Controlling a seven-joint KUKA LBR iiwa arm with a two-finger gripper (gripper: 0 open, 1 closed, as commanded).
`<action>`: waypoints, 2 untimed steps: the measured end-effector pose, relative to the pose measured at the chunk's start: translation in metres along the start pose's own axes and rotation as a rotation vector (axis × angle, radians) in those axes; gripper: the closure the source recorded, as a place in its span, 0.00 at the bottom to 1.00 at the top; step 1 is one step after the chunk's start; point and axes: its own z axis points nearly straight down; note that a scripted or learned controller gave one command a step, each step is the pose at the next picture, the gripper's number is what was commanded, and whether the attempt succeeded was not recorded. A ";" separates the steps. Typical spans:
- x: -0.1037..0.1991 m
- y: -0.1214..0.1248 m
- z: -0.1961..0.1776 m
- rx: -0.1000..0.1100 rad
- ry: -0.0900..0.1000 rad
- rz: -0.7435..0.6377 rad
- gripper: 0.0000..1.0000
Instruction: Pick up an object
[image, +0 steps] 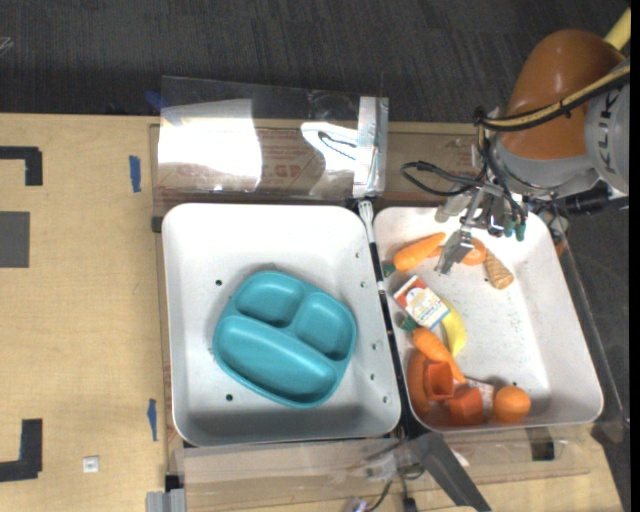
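- Carrot: orange, elongated, lying in the far-left part of the right bin. Its long axis runs roughly left to right in the camera view, rising slightly toward the right, with the narrower end appearing to point left.
- Gripper: positioned over the right end of the carrot, fingers pointing down and to the left. Whether the jaws are parted or closed cannot be told from this view; nothing is clearly seen between them.
- Arm: grey with an orange band, entering from the upper right, with black cables looped near the wrist.
- Cone-shaped item: tan, textured, lying just right of the gripper, tilted diagonally.
- Small carton: white with red and green print, near the bin's left wall, below the carrot.
- Yellow piece: touching the carton's lower right edge.
- Orange and red toys: clustered in the near-left corner of the right bin; a round orange fruit sits beside them.
- Left bin: white, shallow, holding a teal divided plate with three compartments, set at a slant.
- Bench surface: light wood-tone board with black corner markings and blue tape tabs.
- Clear plastic sheet: lying behind the left bin, reflecting light.
- Floor: dark grey carpet beyond the bench.
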 end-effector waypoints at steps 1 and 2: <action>0.022 -0.022 0.087 -0.001 -0.006 0.048 0.00; 0.121 -0.070 0.100 0.006 0.002 0.147 0.00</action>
